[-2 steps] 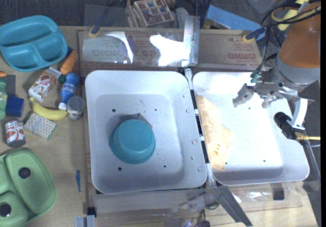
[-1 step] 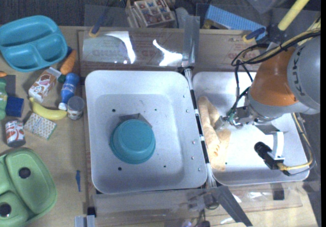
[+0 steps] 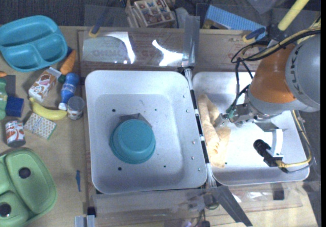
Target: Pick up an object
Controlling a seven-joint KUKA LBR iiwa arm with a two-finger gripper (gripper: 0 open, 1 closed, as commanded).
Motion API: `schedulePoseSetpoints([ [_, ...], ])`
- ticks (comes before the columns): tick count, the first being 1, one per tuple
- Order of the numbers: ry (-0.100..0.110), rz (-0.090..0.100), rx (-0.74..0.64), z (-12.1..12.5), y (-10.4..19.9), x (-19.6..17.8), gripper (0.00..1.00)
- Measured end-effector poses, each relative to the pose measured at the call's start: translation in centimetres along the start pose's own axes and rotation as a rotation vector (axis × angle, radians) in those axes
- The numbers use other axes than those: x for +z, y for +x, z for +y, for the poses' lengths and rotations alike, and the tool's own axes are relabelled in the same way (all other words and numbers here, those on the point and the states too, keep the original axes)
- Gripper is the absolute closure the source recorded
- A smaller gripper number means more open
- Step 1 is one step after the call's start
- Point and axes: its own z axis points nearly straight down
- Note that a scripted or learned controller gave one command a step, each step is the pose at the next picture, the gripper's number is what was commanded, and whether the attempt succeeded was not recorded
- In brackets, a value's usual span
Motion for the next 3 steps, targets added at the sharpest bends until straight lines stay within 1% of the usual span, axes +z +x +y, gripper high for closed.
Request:
schedulePoseSetpoints([
  [1, 0.000, 0.000, -0.086, 1.5, -0.5, 0.0, 0.00],
  [2, -0.006, 0.000, -0.081, 1.6, -0.7, -1.1, 1.00],
  [3, 0.011, 0.002, -0.172, 9.0, 2.6, -9.4, 1.00],
])
